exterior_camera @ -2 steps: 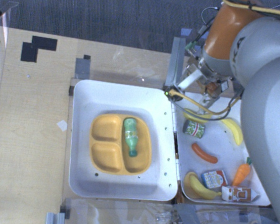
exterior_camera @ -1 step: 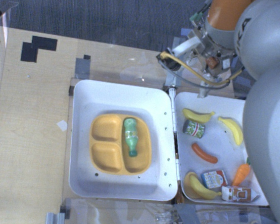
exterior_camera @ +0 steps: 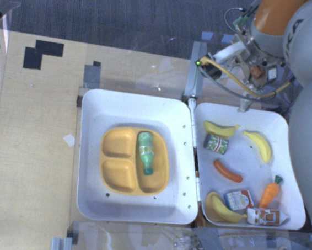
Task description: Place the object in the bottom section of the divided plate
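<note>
green bottle [exterior_camera: 145, 153] lies in yellow divided plate [exterior_camera: 134, 161] | judged light, rigid, slippery; best gripped mid-body | tool [exterior_camera: 248, 76] state cannot be told

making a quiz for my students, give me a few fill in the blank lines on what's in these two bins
1. The yellow divided plate sits in the ____ bin.
2. The green bottle lies in the plate's ____ section.
3. The number of bananas in the right bin is ____.
4. The orange vegetable with a green top, near the right bin's right wall, is a ____.

Missing words: left; right; three; carrot
</note>
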Tool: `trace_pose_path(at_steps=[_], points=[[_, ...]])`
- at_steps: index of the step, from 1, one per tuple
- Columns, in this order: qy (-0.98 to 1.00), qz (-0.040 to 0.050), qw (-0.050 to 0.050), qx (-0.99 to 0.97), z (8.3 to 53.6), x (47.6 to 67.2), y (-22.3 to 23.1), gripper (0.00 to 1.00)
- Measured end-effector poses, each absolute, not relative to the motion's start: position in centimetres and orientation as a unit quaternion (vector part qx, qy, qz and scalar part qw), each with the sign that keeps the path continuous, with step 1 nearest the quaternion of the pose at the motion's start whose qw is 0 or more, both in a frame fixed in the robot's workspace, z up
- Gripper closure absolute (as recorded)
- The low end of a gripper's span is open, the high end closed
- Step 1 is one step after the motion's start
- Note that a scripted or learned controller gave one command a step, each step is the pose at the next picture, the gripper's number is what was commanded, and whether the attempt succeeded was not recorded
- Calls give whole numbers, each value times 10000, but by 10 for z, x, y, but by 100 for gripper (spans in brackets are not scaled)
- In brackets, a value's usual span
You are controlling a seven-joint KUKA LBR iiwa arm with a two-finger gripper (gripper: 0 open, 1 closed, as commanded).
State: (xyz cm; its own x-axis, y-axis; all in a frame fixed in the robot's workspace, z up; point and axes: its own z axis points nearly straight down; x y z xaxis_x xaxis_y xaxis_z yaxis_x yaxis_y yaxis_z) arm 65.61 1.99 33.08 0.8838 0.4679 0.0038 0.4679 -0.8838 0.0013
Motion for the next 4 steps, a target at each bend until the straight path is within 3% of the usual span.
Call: trace_pose_path(at_steps=[1, 3, 4], points=[[2235, 24, -10, 9747, 323, 660, 35, 0], [1144, 26, -8, 9934, 375, 653, -49, 0], [1143, 26, -7, 9934, 375, 653, -49, 0]])
